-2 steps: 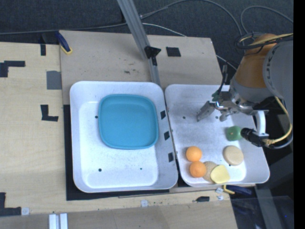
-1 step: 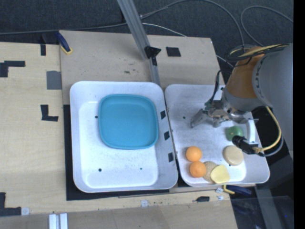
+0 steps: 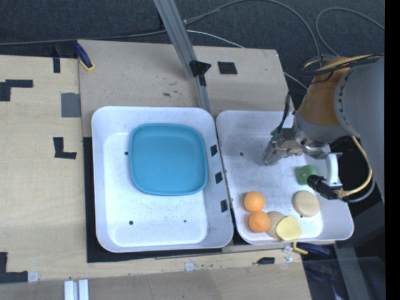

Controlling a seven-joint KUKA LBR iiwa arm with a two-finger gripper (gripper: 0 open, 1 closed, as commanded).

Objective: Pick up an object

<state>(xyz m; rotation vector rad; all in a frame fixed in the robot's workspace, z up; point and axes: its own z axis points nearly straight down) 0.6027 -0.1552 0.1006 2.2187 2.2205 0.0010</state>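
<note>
Oranges crowd near rim; hand over bare floor.

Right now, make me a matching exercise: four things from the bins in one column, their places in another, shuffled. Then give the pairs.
Things:
1. Blue plate
2. Green object
3. Two orange balls
4. Gripper

Places:
A. Near edge of the right bin, left of the yellow piece
B. Middle of the left bin
C. Over the bare upper part of the right bin
D. Right side of the right bin, above the beige piece

Pairs: 1-B, 2-D, 3-A, 4-C
</note>
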